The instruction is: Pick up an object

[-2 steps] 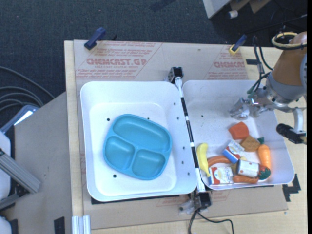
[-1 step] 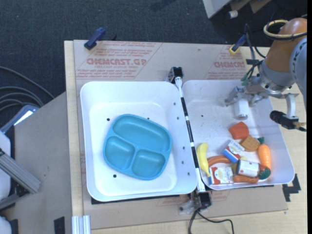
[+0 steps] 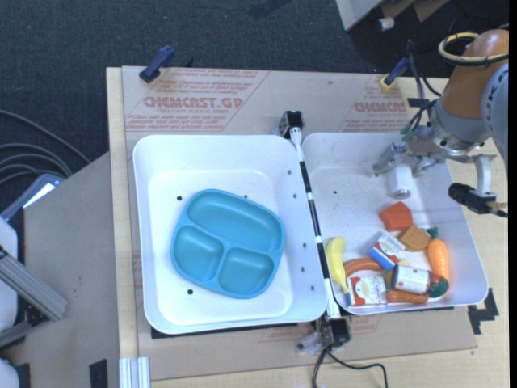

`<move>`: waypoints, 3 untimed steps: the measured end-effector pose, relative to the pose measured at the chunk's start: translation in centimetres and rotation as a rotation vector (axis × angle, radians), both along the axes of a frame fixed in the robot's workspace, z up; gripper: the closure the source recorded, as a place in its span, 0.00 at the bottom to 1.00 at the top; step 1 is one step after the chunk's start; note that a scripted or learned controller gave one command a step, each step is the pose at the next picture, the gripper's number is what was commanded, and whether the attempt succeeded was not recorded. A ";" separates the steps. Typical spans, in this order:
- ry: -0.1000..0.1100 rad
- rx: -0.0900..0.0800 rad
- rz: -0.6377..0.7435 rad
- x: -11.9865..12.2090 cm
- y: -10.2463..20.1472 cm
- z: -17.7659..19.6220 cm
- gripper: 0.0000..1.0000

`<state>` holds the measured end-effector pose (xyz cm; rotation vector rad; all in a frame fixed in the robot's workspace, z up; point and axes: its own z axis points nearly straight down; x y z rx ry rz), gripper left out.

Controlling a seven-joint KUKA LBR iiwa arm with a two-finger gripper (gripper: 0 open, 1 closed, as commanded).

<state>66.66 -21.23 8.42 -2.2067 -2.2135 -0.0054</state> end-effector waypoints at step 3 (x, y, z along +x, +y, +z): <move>-0.008 -0.001 0.002 -1.0 -0.4 0.2 0.00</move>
